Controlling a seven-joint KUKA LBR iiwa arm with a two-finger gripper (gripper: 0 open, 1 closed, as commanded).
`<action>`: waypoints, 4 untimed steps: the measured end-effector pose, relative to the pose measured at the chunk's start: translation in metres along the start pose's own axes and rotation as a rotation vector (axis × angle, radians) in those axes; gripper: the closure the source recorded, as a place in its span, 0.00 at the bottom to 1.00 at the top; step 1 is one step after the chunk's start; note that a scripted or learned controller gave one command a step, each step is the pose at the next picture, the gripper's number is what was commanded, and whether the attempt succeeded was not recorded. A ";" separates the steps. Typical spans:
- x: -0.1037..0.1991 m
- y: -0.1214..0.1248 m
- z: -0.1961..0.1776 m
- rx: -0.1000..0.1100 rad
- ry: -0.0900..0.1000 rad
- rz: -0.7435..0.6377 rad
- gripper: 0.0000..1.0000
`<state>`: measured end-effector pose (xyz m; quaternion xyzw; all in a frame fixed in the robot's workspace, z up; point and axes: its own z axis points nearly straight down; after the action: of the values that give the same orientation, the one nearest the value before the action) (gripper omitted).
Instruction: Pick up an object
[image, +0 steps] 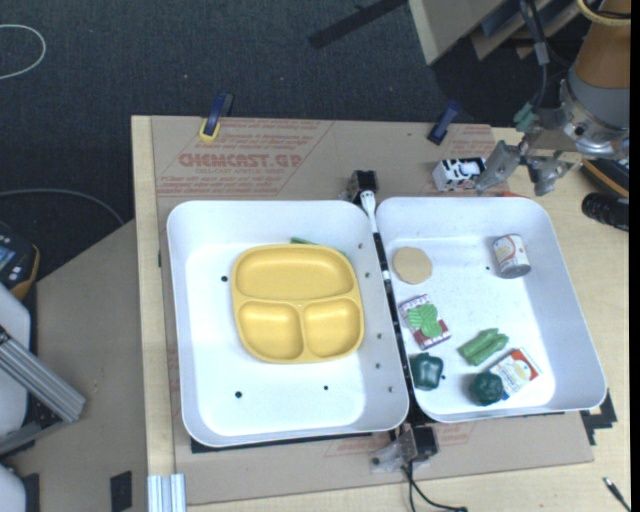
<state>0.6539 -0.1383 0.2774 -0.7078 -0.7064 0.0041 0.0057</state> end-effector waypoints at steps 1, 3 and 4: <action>0.000 0.002 -0.007 -0.012 -0.002 -0.002 0.00; 0.018 -0.003 0.100 -0.006 -0.001 -0.002 0.00; 0.015 0.003 0.162 -0.005 -0.001 -0.002 0.00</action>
<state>0.6545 -0.1230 0.1154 -0.7071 -0.7071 0.0025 0.0036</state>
